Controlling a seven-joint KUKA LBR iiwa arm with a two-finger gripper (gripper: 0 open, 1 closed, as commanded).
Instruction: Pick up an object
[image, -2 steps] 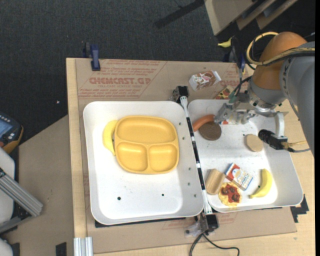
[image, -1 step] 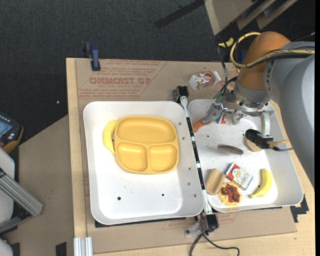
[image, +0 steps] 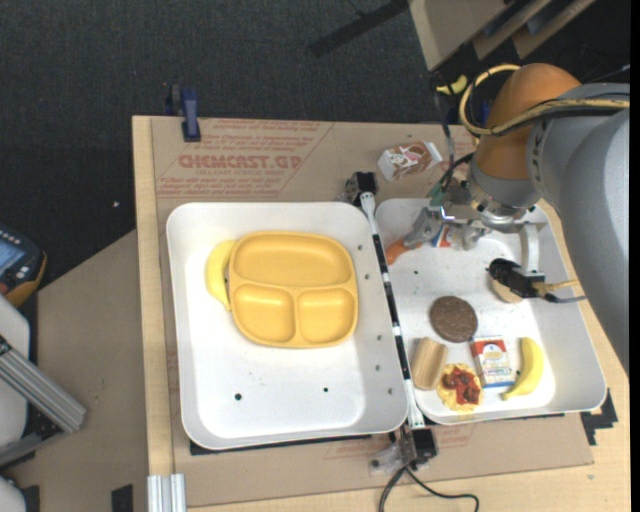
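Note:
My gripper (image: 452, 228) hangs low over the far left corner of the right bin (image: 570, 395), under the orange band of the arm. An orange carrot-like piece (image: 400, 246) lies just to its left, against the bin's left wall, touching or nearly touching the gripper. Nearer the front of this bin lie a brown round patty (image: 454, 318), a tan roll (image: 428, 361), a red and yellow food piece (image: 461, 386), a small red and white carton (image: 493, 362) and a banana (image: 527, 368).
The left bin (image: 290, 410) holds a yellow divided tray (image: 293, 287) with a yellow curved piece (image: 216, 272) tucked at its left side. A small white and brown packet (image: 408, 160) lies on the board behind the bins. The arm covers the right bin's far right.

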